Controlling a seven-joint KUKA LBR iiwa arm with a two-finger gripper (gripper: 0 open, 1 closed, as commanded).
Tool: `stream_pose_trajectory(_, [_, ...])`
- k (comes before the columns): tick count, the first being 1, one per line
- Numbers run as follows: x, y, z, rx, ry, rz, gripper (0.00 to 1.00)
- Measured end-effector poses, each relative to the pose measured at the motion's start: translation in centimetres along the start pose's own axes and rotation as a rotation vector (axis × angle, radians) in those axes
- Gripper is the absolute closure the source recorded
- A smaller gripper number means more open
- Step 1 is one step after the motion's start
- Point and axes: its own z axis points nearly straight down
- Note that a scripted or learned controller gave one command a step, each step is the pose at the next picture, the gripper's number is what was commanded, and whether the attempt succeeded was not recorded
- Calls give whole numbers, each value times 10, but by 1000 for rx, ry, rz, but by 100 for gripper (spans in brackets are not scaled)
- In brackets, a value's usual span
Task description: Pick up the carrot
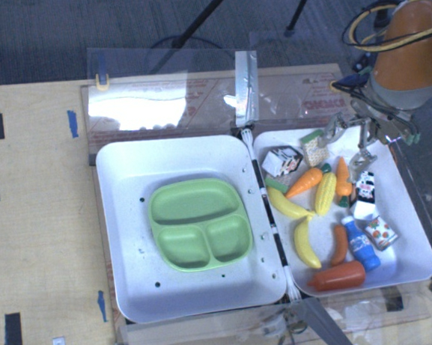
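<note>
Orange tapered plastic carrot lying loose in the right white bin between the yellow corn cob and banana; approach step, jaws' state impossible to tell, gripper near the far rim; next, descend leftward.

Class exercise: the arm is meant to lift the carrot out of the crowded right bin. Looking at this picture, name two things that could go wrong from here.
1. The carrot lies wedged among a corn cob, a banana and a small carton, so the tool may grab or knock a neighbour.
2. A second orange piece sits beside the corn, nearer the tool; it could be mistaken for the target.
</note>
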Motion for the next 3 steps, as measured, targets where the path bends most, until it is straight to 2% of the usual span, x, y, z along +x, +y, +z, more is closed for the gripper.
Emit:
stream_pose_trajectory(1, [-5,25,11,-5,3,-415,0])
stream_pose_trajectory(2, [-7,23,3,-4,-1,-802,0])
stream_pose_trajectory(3, [-9,31,19,-8,2,-996,0])
